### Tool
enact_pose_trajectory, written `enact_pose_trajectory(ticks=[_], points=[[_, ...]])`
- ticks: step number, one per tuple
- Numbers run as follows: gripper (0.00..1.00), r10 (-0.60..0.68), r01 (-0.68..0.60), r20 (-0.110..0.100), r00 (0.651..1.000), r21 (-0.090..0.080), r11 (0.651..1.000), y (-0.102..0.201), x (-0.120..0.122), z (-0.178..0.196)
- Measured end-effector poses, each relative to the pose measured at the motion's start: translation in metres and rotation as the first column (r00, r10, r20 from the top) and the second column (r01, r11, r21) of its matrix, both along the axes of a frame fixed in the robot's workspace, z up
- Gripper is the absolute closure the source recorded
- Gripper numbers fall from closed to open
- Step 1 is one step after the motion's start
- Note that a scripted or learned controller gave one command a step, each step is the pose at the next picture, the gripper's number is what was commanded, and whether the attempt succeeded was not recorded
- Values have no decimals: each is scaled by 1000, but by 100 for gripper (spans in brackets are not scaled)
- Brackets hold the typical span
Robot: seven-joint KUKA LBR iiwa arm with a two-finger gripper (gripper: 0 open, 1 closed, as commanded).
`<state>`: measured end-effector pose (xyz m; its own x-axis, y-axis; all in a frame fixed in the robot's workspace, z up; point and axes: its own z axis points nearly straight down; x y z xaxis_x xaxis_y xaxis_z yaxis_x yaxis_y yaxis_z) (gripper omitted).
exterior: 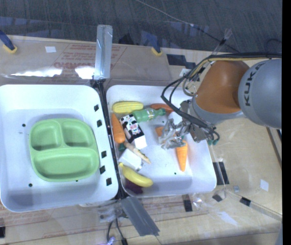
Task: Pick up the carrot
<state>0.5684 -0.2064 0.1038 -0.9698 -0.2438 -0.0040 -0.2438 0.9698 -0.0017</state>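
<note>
Fingers of the gripper [173,137] blur into a metallic tangle, so I cannot tell how they stand. Just below them the carrot [182,156] lies on the right bin's [202,180] floor, tip pointing down. Left of it sit a banana [136,176], a corn cob [127,106] and a green bottle [148,115]. A green divided plate [62,149] rests in the left bin [7,116].

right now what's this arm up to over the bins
A grey robot arm reaches in from the right over the right bin, which holds a jumble of toy food. Its hand is low inside the bin, right at the top end of a carrot that lies on the bin floor. The carrot does not look lifted yet. A banana lies near the front edge, and a corn cob near the back. The left bin holds a green divided plate.
</note>
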Motion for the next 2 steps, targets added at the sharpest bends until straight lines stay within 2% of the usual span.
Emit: enact_pose_trajectory(ticks=[1,2], points=[[0,1,-1,0,1000,0,1000,0,0,0],[0,115,-115,-6,993,2,993,-3,-50,-13]])
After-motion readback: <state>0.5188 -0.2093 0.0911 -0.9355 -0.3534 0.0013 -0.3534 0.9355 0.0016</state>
